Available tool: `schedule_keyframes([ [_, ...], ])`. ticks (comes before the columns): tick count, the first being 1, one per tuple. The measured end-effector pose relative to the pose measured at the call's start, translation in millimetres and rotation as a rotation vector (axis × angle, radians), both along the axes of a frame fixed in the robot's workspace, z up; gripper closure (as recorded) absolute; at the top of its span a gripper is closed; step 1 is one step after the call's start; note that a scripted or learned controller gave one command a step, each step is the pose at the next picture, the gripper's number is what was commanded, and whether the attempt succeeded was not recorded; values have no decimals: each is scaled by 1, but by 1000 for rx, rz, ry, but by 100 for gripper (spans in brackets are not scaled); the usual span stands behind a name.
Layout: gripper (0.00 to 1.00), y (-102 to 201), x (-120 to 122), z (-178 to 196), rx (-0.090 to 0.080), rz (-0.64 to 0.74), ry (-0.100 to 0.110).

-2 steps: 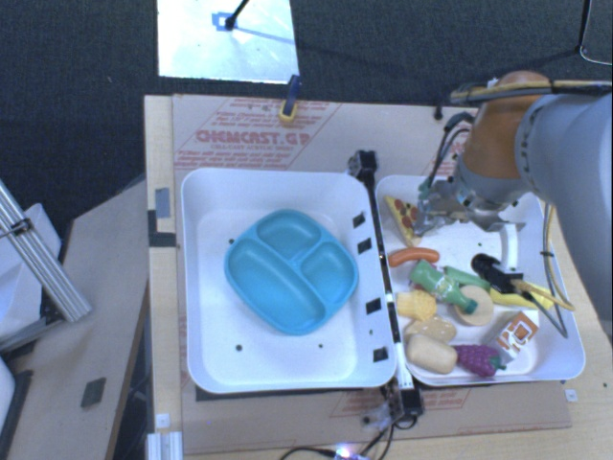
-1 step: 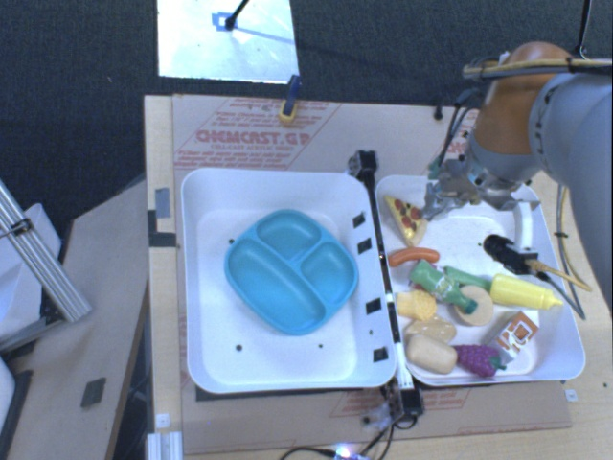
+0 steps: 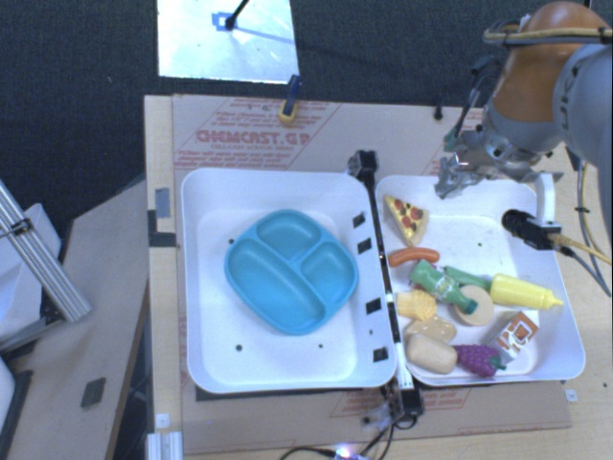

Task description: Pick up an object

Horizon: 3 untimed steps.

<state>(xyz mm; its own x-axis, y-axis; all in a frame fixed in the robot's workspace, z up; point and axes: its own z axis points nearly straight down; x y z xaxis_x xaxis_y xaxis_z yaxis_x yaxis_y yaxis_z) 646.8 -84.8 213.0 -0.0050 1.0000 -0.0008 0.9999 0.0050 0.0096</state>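
From the camera view I see 2 bins: the left bin (image 3: 206,353) carries a blue tray (image 3: 290,270), the right bin (image 3: 571,348) the toy food. The gripper (image 3: 451,182) hangs over the right bin's far edge, just beyond the pizza slice (image 3: 406,218), holding nothing. I cannot tell how far it is open; it looks small and blurred. The hotdog (image 3: 413,256), green bottle (image 3: 443,286) and mustard (image 3: 525,293) crowd the middle, so I judge the pizza slice the easiest target.
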Motion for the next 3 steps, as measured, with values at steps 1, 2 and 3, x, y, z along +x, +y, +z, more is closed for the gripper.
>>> schedule_keyframes([
  [1, 100, 0, 1, 13, 1, 0, 5],
  [2, 100, 64, 10, 9, 3, 5, 6],
  [3, 100, 120, 7, 2, 4, 4, 8],
])
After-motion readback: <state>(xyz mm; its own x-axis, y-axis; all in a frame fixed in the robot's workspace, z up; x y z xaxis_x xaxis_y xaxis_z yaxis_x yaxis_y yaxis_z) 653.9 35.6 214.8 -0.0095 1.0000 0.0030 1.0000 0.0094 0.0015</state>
